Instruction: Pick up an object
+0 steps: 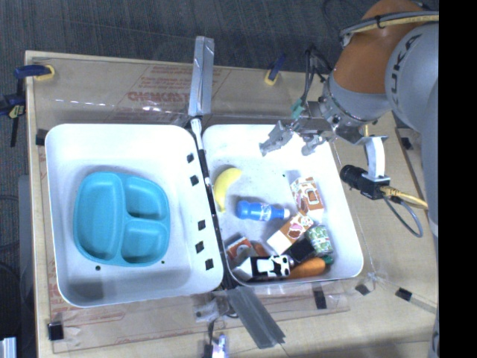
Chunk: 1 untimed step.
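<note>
Far left of my claw sits the left bin [56, 200] with a blue divided tray [121, 218] — prob. just the drop side, nothing to grab there. Nearer, below-left of the claw, a yellow banana-like piece [226, 185] and a blue bottle [261, 212] lie apart from the rest — easiest picks, I'd judge. My claw [292, 142] hangs over the right bin's [344, 222] upper end, fingers spread, holding nothing. Below it, toward the bin's near-right corner, small packets and a carrot [308, 268] crowd together.
</note>
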Motion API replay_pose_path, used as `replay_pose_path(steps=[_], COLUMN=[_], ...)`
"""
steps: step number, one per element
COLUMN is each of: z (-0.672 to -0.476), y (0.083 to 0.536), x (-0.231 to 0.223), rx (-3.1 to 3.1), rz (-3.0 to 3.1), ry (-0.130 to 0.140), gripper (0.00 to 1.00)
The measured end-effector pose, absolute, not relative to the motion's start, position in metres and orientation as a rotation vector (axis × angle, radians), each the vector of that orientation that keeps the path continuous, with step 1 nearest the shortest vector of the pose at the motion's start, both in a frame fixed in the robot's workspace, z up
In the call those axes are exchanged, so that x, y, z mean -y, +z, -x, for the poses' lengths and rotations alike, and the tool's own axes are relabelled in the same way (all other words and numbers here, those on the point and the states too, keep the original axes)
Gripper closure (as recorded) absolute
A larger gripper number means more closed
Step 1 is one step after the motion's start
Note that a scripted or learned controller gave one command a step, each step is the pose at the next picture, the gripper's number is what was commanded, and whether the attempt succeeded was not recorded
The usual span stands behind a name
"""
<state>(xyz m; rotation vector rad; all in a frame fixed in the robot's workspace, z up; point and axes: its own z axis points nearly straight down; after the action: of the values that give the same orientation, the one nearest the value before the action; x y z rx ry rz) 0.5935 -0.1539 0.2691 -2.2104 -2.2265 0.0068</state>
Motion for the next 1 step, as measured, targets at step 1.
replay_pose_path(steps=[1], z=[-0.5344], y=[0.1262], x=[0.1297], rx=[2.063], rz=[2.362], ry=[0.007], gripper=[0.0])
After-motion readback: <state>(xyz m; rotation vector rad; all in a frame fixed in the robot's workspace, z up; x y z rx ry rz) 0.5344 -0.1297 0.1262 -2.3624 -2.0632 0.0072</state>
